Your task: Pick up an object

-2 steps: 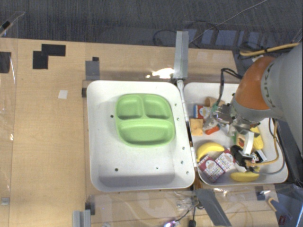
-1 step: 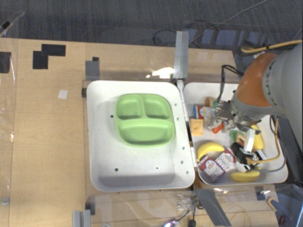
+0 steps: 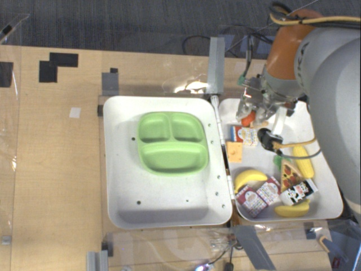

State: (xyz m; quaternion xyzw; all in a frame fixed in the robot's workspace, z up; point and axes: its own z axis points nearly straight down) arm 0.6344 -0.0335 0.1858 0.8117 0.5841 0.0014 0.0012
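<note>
Nearest the camera, a banana (image 3: 292, 210) lies along the front wall of the right bin (image 3: 330, 205), with cartons (image 3: 256, 196) beside it. Farther back, the small orange-red packet (image 3: 247, 120) sits directly under the gripper (image 3: 255, 113); whether the gripper is spread or closed, I cannot tell.
</note>
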